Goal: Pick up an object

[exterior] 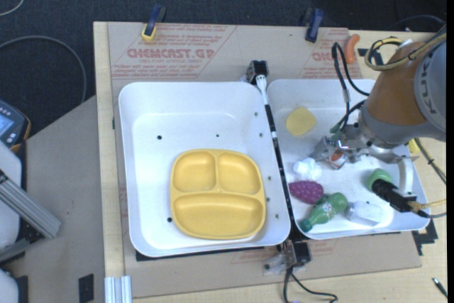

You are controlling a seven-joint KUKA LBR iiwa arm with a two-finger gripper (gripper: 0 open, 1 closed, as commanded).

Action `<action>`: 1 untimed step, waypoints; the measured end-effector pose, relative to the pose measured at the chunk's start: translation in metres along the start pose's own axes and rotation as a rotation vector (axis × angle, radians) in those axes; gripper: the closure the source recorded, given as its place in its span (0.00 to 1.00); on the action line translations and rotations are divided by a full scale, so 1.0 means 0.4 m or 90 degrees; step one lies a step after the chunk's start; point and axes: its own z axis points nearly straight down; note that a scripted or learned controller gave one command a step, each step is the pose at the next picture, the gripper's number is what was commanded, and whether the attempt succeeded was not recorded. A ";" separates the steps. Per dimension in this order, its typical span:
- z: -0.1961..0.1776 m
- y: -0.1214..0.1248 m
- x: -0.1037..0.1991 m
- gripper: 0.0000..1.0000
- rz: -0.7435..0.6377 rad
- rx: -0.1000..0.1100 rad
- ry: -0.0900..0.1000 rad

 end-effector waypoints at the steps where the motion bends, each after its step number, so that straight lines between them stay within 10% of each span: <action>1: -0.142 -0.088 -0.167 0.00 0.003 -0.005 -0.004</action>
